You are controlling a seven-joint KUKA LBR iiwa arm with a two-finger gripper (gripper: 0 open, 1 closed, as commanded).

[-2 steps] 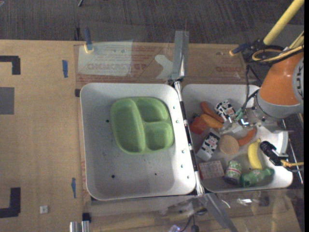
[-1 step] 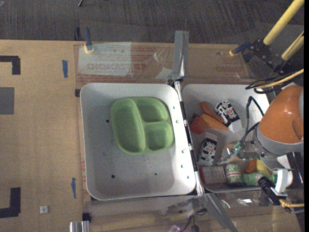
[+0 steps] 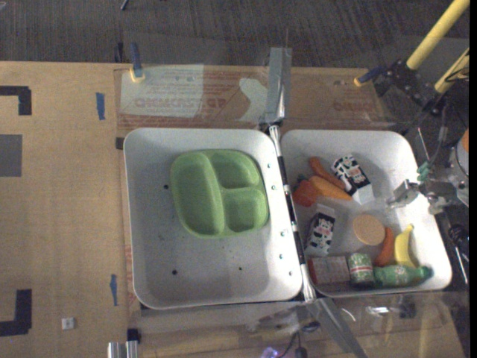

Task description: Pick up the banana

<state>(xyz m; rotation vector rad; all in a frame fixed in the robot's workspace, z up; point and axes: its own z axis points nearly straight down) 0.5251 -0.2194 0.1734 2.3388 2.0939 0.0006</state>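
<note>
Pre-grasp stage: the hand (image 3: 412, 190) sits at the 3 o'clock edge of the right bin (image 3: 387, 142), above the bin wall, with nothing visibly between its parts. How far it is open cannot be told from this slant; the metal pieces there are small and overlap the cabling behind.

Target location: the banana (image 3: 405, 246) lies in the right bin toward 4 o'clock, close to the 3 o'clock wall. It is short, curved, with its long axis running roughly 12 to 6 o'clock.

Neighbouring items:
- An orange-red curved item (image 3: 385, 247), probably a toy pepper or chili, touches or nearly touches the banana on its 9 o'clock side.
- A green bottle (image 3: 399, 275) lies flat just beside the banana's 6 o'clock tip.
- A round tan disc (image 3: 368, 229) sits near, at 10 o'clock of the banana.
- The left bin (image 3: 149, 259) holds a green divided plate (image 3: 220, 192), well apart from the work.

Recommended procedure, as a judgement from this view:
1. Move the hand from its present spot toward 6 o'clock until it is over the banana's middle.
2. Turn the wrist so the closing line crosses the banana's short axis, 9 to 3 o'clock.
3. Watch the 9 o'clock finger: it has little room beside the orange-red item and could catch that instead.
4. Keep the 3 o'clock finger clear of the bin wall during descent.
5. Close on the thickest part; the curved skin may slip if gripped at a tip
</note>
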